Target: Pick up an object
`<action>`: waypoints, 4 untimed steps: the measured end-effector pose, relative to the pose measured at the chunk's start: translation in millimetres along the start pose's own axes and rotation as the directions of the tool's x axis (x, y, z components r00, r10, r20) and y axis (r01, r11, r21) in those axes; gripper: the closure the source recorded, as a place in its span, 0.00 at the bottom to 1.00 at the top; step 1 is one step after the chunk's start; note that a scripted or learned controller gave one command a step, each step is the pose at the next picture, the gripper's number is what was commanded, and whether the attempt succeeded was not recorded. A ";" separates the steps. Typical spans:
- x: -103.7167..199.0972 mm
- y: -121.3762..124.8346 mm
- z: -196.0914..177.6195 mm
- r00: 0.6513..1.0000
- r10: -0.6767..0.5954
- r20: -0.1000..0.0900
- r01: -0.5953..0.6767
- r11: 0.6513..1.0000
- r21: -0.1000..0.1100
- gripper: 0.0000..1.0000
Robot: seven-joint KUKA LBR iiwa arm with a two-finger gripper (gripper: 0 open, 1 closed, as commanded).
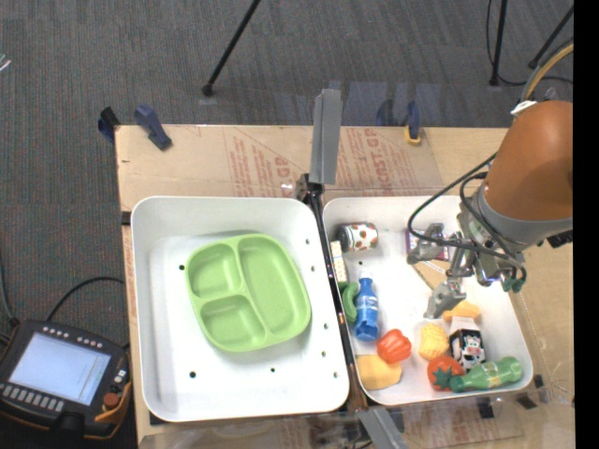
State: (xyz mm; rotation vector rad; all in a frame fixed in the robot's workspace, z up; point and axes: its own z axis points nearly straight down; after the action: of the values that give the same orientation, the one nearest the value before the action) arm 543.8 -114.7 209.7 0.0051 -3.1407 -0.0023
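**Arm poised over crowded toy bin**

Grey carpet surrounds a plywood bench (243, 157) carrying two shallow white bins. At frame right, the arm's orange band (535, 162) hides the right bin's (398, 215) upper corner. Left bin (150, 251) holds a glossy green divided plate (249, 291). The gripper (446, 299), angled down lower right, hangs above plastic toys; whether its fingers are spread cannot be told. A blue bottle (366, 309) lies nearby, left.

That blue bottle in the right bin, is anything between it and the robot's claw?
Nothing visible blocks it. The small blue plastic bottle lies at the left side of the right white bin, and the gripper hangs to its right over bare bin floor. An orange toy pepper lies just below the bottle, crowding that side.
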 end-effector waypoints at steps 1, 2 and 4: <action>26.5 16.0 109.3 1.000 0.028 -0.010 -0.028 1.000 0.000 0.00; 68.9 22.8 123.8 0.993 0.121 -0.002 -0.121 0.993 0.001 0.00; 42.6 33.1 123.0 0.976 0.220 0.000 -0.220 0.976 0.001 1.00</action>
State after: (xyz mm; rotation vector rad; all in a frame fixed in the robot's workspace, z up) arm 501.0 -81.5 86.8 -0.3422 -3.1216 -0.0003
